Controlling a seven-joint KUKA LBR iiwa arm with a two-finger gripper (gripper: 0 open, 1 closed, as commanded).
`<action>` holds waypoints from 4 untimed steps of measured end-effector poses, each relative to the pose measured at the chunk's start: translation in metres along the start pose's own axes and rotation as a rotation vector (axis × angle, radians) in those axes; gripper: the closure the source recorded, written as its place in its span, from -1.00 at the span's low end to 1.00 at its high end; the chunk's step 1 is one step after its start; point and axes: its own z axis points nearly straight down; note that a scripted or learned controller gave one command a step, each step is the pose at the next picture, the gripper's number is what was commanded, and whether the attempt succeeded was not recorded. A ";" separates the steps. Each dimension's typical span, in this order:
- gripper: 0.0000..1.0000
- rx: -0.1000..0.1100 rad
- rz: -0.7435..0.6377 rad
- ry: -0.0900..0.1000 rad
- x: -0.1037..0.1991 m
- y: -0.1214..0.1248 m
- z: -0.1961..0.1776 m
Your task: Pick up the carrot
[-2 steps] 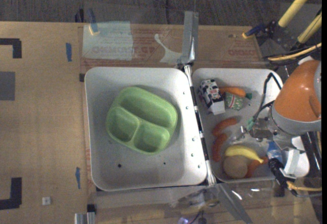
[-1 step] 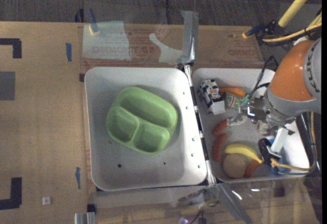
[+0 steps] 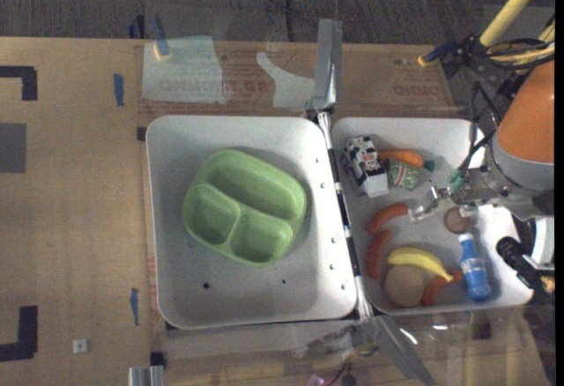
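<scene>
Left bin is holding only a green divided plate (image 3: 245,207); in the right bin (image 3: 414,309) the carrot (image 3: 404,158) is lying along the far wall, tip against the milk carton (image 3: 364,166), a small green-and-red packet (image 3: 405,174) just beside it. My gripper (image 3: 438,202) is hovering nearer me, above the sausages (image 3: 388,218), carrying nothing; I cannot tell my fingers' spread. I am judging that I should shift toward the far wall, straddle the carrot's middle across its length, and avoid the carton.
</scene>
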 end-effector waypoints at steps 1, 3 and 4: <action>-1.00 -0.002 -0.209 -0.001 -0.012 0.086 0.032; -1.00 -0.002 0.144 0.001 -0.021 0.076 0.105; 1.00 -0.006 0.146 0.000 -0.022 0.077 0.095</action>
